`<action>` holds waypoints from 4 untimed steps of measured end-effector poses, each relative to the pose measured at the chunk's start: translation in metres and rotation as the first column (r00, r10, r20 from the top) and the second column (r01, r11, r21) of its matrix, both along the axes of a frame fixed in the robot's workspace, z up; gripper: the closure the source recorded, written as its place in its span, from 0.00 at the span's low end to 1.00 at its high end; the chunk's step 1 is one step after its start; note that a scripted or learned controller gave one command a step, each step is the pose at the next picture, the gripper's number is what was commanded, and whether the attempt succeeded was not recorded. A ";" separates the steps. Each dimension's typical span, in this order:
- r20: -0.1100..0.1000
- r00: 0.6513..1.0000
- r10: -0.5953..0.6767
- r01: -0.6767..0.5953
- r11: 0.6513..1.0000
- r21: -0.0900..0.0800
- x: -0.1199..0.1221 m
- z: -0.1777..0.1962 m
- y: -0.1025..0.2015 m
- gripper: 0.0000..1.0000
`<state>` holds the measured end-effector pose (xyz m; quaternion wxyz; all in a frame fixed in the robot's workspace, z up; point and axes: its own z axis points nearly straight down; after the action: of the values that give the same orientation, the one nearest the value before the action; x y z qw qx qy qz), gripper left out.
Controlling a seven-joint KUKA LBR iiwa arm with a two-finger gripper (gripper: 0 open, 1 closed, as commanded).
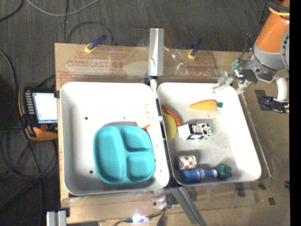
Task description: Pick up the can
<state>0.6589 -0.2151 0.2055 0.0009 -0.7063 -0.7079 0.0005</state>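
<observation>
Camera view puts my gripper over the right bin's far right corner, holding nothing; I can't tell how it is set, it's too small to read. Well apart, the can rests near that bin's near edge, just beside the blue bottle. I judge the pick hasn't begun: approach, grasp and lift all remain.
</observation>
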 end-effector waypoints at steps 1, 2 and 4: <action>0.000 0.978 -0.207 0.207 0.978 -0.004 -0.018 -0.113 0.076 0.00; 0.000 0.988 -0.156 0.156 0.988 -0.003 -0.030 -0.077 0.001 0.00; 0.015 0.989 -0.145 0.145 0.989 -0.002 -0.074 -0.105 0.045 1.00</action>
<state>0.5849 -0.1702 0.1000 -0.0056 -0.7558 -0.6548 -0.0035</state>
